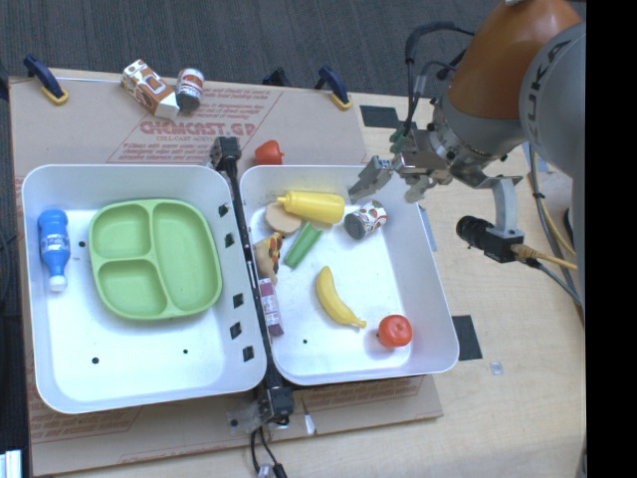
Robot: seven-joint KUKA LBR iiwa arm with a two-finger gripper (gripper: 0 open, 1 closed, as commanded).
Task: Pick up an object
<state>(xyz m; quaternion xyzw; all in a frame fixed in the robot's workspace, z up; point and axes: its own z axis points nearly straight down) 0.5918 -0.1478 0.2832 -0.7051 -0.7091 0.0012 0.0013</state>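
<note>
Robot lab: clamped cardboard (199, 127) under bins (60, 366) (toy food).

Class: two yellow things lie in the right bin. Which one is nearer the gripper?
The yellow mustard bottle, lying near the bin's far edge by the gripper; the banana lies nearer the camera.

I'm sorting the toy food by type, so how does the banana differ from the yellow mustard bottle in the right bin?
The banana is curved and tapers to its ends; the mustard bottle is straight and thicker, with a narrow nozzle on one end. The banana lies alone near the bin's middle, running diagonally; the mustard bottle lies roughly crosswise near the far edge, among other items and closer to the gripper. Both are yellow and lying flat in the right bin.
</note>
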